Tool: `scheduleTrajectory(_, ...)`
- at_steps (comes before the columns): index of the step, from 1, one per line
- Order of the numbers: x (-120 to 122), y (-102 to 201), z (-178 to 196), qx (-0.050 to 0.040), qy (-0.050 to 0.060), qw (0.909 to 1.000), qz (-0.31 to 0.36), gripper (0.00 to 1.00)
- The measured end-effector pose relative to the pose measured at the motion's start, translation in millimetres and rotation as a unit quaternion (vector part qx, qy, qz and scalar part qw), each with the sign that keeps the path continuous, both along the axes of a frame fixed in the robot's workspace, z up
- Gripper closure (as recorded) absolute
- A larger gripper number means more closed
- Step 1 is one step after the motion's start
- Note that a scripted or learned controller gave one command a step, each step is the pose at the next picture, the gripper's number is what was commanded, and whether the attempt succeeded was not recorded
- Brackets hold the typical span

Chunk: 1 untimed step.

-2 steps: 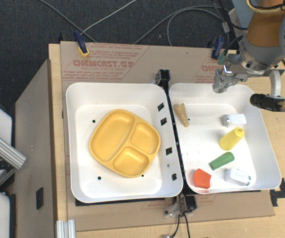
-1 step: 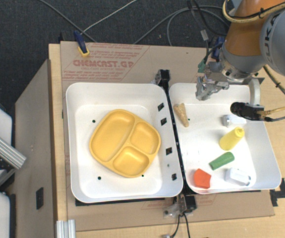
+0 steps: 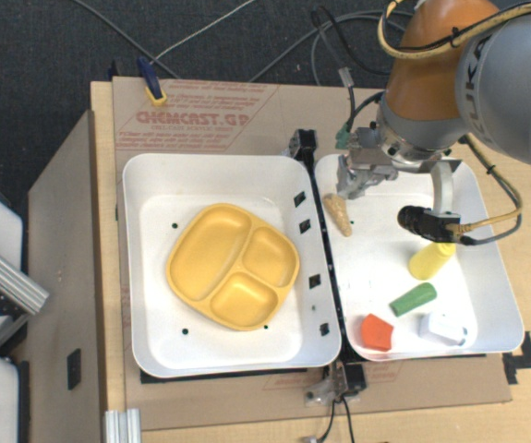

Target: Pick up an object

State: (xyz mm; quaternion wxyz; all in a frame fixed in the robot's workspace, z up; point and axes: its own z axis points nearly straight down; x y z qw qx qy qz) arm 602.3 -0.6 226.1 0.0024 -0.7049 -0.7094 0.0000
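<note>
Grey arm reaches in from three o'clock; its gripper (image 3: 353, 185) hangs over the right bin (image 3: 487, 340) at that bin's ten o'clock corner, just above a tan bread-like piece (image 3: 339, 215). Whether the pincer is spread or pressed together, I cannot tell. A yellow divided plate (image 3: 233, 266) lies in the left bin (image 3: 145, 340).

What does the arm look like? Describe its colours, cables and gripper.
The grey KUKA arm has a rounded orange band above the wrist. Yellow and black cables loop around it. Its metal two-finger gripper hangs below a grey wrist housing.
</note>
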Motion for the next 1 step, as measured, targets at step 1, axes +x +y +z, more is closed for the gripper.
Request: scheduleTrajectory(1,-15.6,59.8,-8.0,0.0001,0.001,1.0000,0.001,1.00)
